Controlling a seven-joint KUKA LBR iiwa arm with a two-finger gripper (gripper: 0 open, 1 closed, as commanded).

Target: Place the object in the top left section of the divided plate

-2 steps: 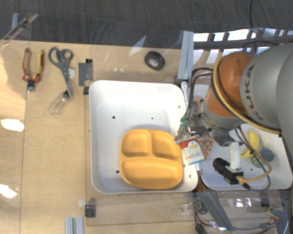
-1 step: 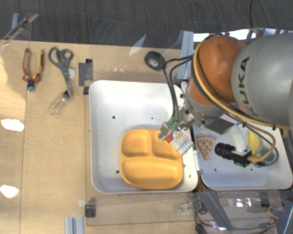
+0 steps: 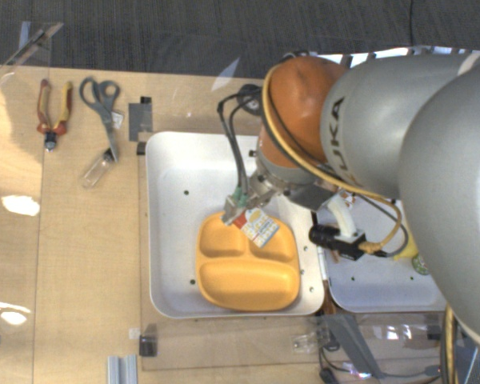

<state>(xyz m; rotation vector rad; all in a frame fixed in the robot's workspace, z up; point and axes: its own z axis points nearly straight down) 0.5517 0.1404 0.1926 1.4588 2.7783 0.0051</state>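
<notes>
Two tools left of bin

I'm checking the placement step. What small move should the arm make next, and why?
Probably shift toward the camera view's left. The gripper hangs at the yellow divided plate's upper edge, and the small printed object beneath it seems to straddle the ridge and upper right section, not the top left section.
</notes>
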